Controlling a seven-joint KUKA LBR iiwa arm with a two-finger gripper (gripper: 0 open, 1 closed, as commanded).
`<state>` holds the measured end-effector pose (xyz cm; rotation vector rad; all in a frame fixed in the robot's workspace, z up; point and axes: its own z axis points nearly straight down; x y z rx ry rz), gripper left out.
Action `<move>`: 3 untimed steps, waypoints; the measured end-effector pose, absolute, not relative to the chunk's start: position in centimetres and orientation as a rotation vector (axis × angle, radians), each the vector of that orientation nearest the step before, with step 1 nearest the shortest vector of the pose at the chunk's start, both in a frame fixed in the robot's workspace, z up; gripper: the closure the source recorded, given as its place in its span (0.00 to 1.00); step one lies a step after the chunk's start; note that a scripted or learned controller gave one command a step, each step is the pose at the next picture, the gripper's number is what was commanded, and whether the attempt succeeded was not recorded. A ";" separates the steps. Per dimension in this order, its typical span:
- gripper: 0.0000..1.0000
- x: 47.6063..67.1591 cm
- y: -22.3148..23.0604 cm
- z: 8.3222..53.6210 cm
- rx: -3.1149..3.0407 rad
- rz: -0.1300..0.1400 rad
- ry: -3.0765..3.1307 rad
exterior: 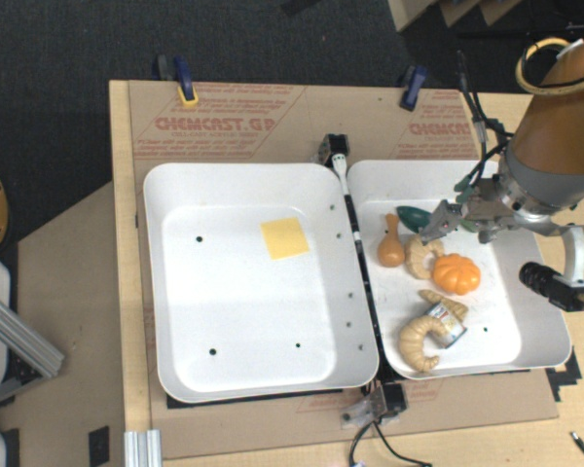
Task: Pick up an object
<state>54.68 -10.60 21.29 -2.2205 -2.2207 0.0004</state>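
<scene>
The right bin (535,350) holds several small objects. An orange pumpkin (456,273) lies near its middle. A tan pear-shaped piece (391,246) and a pale beige piece (423,259) sit to the pumpkin's left, and a dark green piece (414,216) lies behind them. A croissant (420,341) and a small can (447,322) are toward the front. My gripper (465,227) hovers over the back of this bin, just behind the pumpkin and right of the green piece. It is open, with nothing between its fingers.
A flat yellow square (284,237) lies in the left bin (175,300). A black divider (358,261) runs between the bins. The arm's grey and orange body (555,144) overhangs the right bin's back right corner, and a black fitting (555,287) overhangs its right rim.
</scene>
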 end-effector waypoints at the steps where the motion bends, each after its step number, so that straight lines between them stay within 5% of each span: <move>1: 0.00 53.4 -14.1 12.8 -2.220 0.010 -2.211; 2: 0.00 49.6 -10.8 8.2 -2.218 0.004 -2.214; 3: 1.00 49.9 -11.0 9.5 -2.225 -0.002 -2.221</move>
